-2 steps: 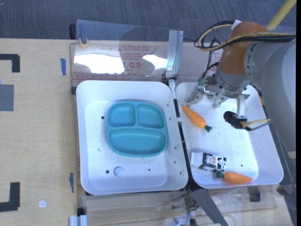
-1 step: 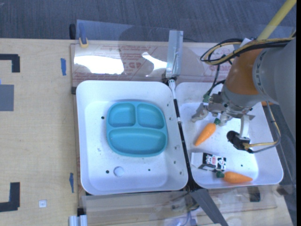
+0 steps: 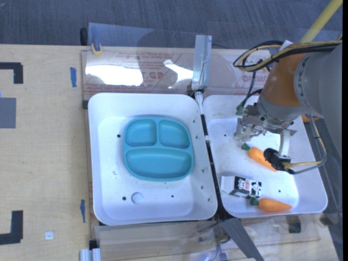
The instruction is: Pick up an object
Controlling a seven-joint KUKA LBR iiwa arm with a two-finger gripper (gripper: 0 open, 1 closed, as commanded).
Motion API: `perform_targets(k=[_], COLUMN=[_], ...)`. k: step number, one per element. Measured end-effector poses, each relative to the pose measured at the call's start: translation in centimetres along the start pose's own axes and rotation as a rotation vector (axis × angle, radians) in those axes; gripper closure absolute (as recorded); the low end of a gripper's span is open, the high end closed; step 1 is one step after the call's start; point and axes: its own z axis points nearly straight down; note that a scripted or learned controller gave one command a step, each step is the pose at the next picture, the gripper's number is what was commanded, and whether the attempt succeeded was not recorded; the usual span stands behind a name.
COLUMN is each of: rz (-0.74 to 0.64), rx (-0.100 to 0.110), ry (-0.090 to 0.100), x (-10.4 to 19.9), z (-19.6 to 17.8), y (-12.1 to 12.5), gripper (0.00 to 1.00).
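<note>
An orange carrot with a green top lies in the right bin, near its middle. My gripper hangs low over this carrot, open, one finger by the green end and the other by the thick end. The carrot rests on the bin floor. A second carrot lies near the bin's front edge. Next to it sits a small black-and-white packet.
The left bin holds a blue divided plate and a small white disc. A clear plastic wall stands behind the bins. Cables loop off the wrist over the right bin's right side.
</note>
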Motion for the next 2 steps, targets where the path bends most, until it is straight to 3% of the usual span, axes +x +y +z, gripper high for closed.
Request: perform_targets(k=[1, 2], rz=[0.0, -0.134], rx=[0.001, 0.003], ry=[0.0, -0.001], x=[0.0, -4.0], z=[0.1, 1.0], y=[0.0, -5.5], gripper=[0.0, 0.0])
